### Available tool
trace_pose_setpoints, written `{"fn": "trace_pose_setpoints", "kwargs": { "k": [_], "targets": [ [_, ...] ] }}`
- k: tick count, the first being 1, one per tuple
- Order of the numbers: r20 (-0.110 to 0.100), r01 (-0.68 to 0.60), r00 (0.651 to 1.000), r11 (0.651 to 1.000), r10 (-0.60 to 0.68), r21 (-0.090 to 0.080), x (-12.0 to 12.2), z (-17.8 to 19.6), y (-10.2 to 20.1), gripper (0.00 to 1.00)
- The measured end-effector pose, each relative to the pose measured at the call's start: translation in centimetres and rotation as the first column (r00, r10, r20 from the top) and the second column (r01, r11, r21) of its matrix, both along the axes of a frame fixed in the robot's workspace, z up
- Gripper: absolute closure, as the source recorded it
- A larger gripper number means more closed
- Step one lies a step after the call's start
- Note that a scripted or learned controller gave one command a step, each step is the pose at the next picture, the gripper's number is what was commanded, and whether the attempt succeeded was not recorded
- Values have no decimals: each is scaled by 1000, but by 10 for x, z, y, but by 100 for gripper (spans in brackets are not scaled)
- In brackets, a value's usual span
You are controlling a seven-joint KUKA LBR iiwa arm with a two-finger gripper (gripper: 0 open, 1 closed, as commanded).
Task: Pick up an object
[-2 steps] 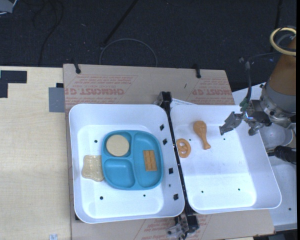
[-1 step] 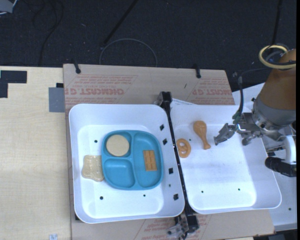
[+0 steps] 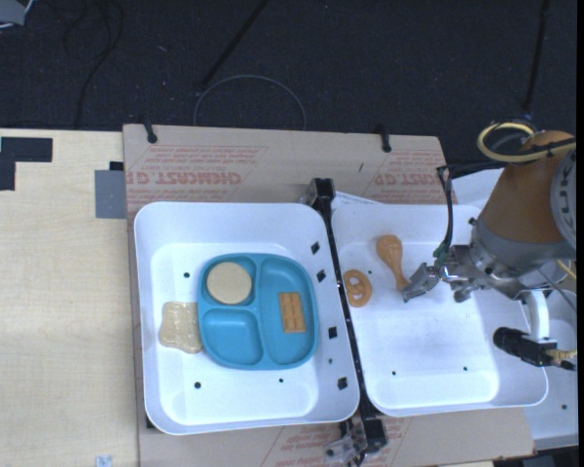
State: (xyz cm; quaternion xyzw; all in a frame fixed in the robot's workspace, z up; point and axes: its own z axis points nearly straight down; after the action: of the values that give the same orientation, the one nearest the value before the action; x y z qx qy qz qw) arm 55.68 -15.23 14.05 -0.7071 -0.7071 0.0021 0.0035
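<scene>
Pale wood desk (image 3: 49,290), two white bins, arm (image 3: 526,212) reaching in from the right, low over the right bin (image 3: 438,377), hand (image 3: 420,285) just beside a wooden spoon (image 3: 391,255), grip impossible to tell, pretzel (image 3: 357,287) nearby, blue divided tray (image 3: 258,311) in the left bin (image 3: 165,232).

The arm (image 3: 526,207) reaches in from the right, its orange band sitting above the grey wrist (image 3: 511,251), which tilts down and leftward. From the wrist the gripper (image 3: 420,285) stretches out to the left and slightly downward, held low. Its dark metal fingers (image 3: 416,290) appear close together at the tip, though the view is too coarse to judge their gap. Cables loop above and behind the wrist.
</scene>
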Motion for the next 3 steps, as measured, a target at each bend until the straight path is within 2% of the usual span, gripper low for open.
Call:
{"fn": "trace_pose_setpoints", "kwargs": {
  "k": [1,2,3],
  "targets": [
    [0,1,1000,1000,-1,0,-1,-54,1,0],
    [2,6,1000,1000,-6,0,-1,-41,0,100],
    [9,-1,1000,1000,1,-2,9,9,3,100]
  ]
}}
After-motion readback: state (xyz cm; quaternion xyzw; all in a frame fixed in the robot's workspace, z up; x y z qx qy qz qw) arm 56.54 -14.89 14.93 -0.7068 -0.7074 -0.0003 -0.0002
